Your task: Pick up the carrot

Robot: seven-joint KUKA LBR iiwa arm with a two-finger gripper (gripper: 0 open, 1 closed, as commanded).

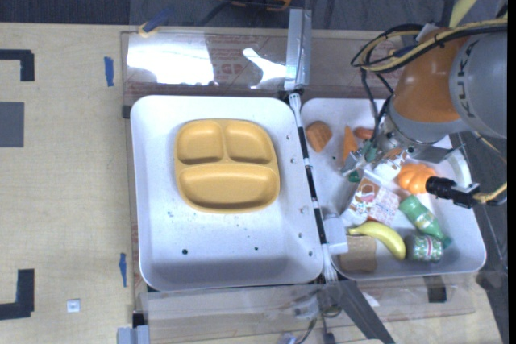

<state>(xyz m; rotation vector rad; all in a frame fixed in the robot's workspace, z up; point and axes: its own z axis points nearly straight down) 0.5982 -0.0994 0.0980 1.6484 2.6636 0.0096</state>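
- Yellow curved banana lies lower right of frame, in the right white bin
- Small orange tapered carrot rests upper in that bin, just beside the jaws
- Gripper hovers at approach step; whether released or clenched, cannot tell; next comes a centred descent

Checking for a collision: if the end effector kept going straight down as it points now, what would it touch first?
Probably the carrot right under the end effector in the right bin, though depth is unclear from above.

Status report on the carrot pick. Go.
End effector low in right bin, beside carrot. Carrot not visibly gripped. Packet, banana and orange fruit crowd close.
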